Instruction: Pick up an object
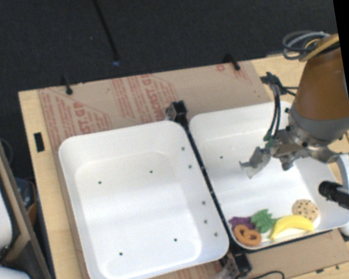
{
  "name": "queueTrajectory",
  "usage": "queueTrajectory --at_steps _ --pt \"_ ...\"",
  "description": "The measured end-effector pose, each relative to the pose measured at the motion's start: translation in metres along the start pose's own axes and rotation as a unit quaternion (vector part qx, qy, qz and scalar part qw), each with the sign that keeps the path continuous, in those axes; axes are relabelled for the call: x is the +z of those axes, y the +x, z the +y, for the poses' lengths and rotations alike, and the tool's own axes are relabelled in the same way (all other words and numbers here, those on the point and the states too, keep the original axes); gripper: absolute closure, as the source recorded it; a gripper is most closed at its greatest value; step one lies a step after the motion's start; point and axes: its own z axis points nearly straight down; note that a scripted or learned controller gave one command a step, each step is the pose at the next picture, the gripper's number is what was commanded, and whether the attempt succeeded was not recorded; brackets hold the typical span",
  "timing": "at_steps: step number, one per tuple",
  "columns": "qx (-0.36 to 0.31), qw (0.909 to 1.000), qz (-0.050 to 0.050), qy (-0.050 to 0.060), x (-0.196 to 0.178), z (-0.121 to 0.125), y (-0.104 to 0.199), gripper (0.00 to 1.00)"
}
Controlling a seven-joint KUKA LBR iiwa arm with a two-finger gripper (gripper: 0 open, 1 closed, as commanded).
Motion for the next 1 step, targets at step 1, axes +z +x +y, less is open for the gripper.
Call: queueTrajectory --at_steps 1 --pt "0.0 1.0 0.0 0.0 0.0 0.0 0.0 0.0"
